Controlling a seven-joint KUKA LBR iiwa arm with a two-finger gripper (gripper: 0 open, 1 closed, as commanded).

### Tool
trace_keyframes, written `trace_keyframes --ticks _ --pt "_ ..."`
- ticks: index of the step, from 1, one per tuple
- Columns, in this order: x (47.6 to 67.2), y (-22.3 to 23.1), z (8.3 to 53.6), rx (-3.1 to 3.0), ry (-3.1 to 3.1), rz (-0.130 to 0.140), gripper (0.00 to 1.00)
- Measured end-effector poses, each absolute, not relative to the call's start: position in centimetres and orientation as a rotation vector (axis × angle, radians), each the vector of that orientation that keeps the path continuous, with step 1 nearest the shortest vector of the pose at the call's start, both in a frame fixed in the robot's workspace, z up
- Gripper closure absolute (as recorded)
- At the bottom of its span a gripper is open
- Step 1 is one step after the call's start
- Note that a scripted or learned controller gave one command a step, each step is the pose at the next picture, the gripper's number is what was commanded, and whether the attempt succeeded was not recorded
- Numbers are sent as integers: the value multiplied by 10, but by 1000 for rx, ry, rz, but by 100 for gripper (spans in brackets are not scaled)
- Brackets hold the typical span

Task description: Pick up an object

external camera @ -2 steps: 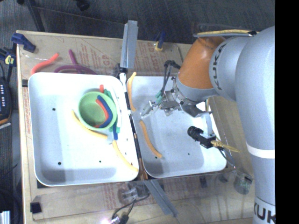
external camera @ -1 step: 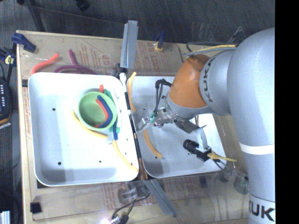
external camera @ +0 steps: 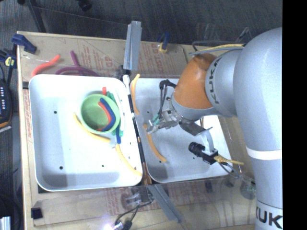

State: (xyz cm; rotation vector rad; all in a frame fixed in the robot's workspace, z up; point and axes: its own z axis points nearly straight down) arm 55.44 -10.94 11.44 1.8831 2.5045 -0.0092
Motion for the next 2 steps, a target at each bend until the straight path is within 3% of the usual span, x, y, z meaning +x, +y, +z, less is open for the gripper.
trace_keyframes --ticks 1,2 --pt "555 -112 115 1885 2499 -13 0" --pt "526 -115 98 1827 2522 -16 0"
